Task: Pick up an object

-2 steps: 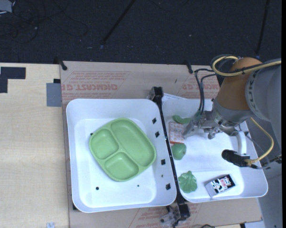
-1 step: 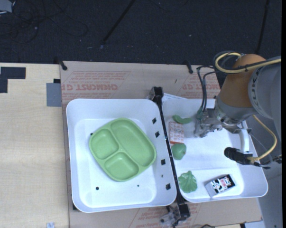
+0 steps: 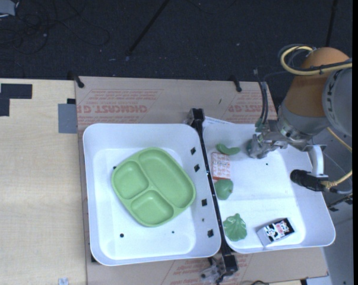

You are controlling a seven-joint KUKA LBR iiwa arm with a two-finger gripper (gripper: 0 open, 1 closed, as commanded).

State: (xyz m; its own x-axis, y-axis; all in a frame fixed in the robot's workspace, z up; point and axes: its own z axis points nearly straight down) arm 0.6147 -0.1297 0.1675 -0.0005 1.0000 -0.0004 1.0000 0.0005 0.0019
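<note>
My gripper [image 3: 259, 148] hangs over the far part of the right bin [image 3: 309, 200], just right of a small green leaf-shaped piece [image 3: 227, 149]. Nothing shows between its fingers. Along the bin's left side lie a red-and-white card [image 3: 221, 165], a round green piece [image 3: 224, 188] and a crinkled green lettuce-like piece [image 3: 234, 227]. A small black-and-white box [image 3: 276, 231] rests near the front right corner. The left bin [image 3: 101, 218] holds a green three-part plate [image 3: 153, 186].
The grey arm with its orange band [image 3: 312, 94] reaches in from the right above the right bin's far corner. A black divider [image 3: 205, 183] runs between the bins. A black cable [image 3: 312, 180] sits over the right bin's right rim.
</note>
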